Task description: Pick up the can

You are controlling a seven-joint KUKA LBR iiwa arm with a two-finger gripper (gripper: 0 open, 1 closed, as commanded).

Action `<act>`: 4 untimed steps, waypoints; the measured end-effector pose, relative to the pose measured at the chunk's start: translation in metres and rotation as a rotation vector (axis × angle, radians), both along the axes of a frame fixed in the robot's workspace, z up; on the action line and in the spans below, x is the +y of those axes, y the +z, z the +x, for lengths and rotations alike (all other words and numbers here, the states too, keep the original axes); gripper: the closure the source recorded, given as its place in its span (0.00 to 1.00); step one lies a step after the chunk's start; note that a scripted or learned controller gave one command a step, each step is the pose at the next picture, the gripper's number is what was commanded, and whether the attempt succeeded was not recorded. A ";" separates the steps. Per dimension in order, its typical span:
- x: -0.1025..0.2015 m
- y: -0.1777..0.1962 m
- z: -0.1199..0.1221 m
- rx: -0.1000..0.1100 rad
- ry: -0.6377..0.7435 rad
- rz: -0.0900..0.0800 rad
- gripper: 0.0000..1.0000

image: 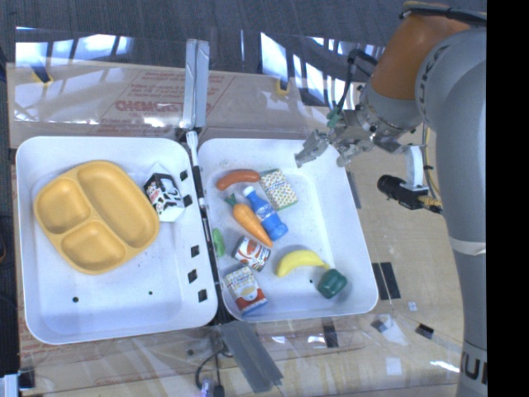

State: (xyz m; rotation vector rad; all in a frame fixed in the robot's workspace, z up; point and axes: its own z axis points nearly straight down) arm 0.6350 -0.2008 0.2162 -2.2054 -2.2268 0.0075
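Note:
The can point(252, 253) is small, red and white, and lies on its side in the middle of the right bin point(347, 246), between a carrot point(248, 222) and a banana point(299, 260). My gripper point(326, 150) hovers over the bin's back right corner, well behind and to the right of the can. Its fingers point(310, 154) are spread open with nothing between them.
The right bin also holds a sausage point(239, 177), a patterned box point(279, 188), a blue bottle point(264, 213), a small carton point(245, 289), a dark green cup point(331, 283) and a green piece point(218, 241). In the left bin lie a yellow divided plate point(95, 215) and a black-and-white carton point(165, 195).

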 end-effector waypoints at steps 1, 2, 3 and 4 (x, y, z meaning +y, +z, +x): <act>0.077 -0.077 -0.087 0.004 -0.275 -0.002 0.00; 0.104 -0.127 -0.138 0.001 -0.270 -0.002 0.00; 0.104 -0.119 -0.138 0.004 -0.264 -0.002 1.00; 0.104 -0.118 -0.138 0.003 -0.264 -0.002 0.00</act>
